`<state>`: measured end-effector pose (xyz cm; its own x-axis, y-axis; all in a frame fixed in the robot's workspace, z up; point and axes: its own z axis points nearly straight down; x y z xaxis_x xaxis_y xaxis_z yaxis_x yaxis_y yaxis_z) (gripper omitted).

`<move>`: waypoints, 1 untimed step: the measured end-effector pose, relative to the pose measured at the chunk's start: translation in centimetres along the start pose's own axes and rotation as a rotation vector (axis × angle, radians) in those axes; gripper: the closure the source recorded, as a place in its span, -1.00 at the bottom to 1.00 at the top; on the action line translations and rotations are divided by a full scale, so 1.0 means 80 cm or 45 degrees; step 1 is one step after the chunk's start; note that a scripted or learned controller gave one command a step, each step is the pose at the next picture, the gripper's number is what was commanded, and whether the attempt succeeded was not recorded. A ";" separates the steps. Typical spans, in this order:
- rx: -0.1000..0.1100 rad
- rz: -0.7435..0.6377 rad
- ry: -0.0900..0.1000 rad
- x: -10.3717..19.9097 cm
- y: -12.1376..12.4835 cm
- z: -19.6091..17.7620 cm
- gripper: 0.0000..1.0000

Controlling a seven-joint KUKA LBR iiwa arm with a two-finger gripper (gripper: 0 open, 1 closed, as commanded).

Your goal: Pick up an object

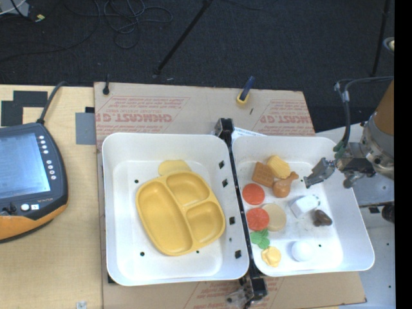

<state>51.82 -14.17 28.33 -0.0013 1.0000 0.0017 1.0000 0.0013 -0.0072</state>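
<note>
The worktop [71, 237] carries two white bins. The left bin [119, 166] holds a yellow divided tray [179, 212]. The right bin [351, 237], at right of centre, holds small toy foods: a brown bread piece [262, 173], a red disc [253, 194], a white cup [303, 205] and a dark lump [322, 218]. The hand [320, 171] hangs over this bin's upper right with nothing between its fingers; how wide it stands I cannot tell. The cup looks light, stiff and slippery; gripping across its sides seems best.
</note>
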 end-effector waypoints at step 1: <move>0.014 -0.012 0.006 0.148 -0.012 0.131 -1.00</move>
<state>50.80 -2.31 17.92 -0.0103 0.9999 0.0068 0.9998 0.0104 -0.0183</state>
